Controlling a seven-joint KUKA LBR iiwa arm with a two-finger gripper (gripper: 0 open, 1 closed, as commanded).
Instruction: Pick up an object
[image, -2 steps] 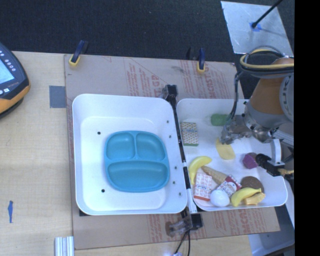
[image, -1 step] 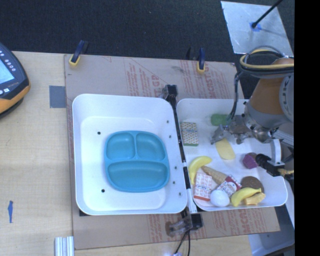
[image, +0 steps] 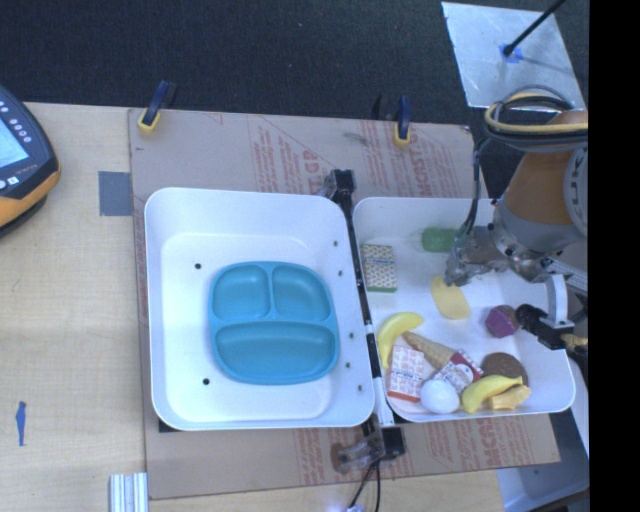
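Observation:
My gripper (image: 462, 268) hangs low over the right bin (image: 560, 405), in its upper middle part. Directly below its tip in the view lies a pale yellow piece (image: 451, 300), touching or nearly touching it. A green piece (image: 436, 239) sits just to the gripper's upper left. I see nothing clearly held. The grey arm with its orange band (image: 545, 185) comes in from the right and covers the bin's upper right corner.
The right bin also holds a patterned small box (image: 379, 267), a banana (image: 396, 330), a cone (image: 430, 349), a white egg (image: 438, 396), a purple piece (image: 501, 321) and a brown round piece (image: 503, 366). The left bin (image: 170, 400) holds a blue divided plate (image: 272, 322).

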